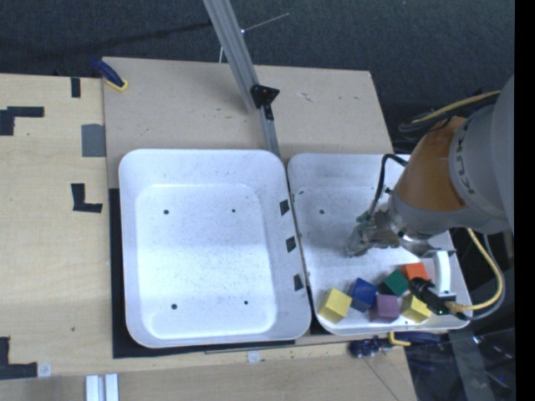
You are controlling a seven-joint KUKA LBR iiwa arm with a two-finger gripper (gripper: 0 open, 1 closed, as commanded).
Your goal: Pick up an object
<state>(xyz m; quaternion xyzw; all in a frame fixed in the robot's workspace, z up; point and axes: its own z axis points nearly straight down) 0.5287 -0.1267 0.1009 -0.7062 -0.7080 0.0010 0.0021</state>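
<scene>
Several small blocks lie at the near end of the right bin [326, 186]: a yellow block [336, 305], a blue block [363, 294], a purple block [386, 307], a green block [394, 284], an orange block [415, 271] and a second yellow block [417, 309]. My gripper [361, 242] hangs low over the bin's floor, just behind the blocks, above and left of the blue one. Nothing shows between its fingers, and it is too small and dark to read further.
The left bin [201, 241] adjoins the right one along a shared rim with black clips. A slanted metal pole [238, 48] rises behind the bins. The arm's orange band [428, 178] covers the right bin's far right side.
</scene>
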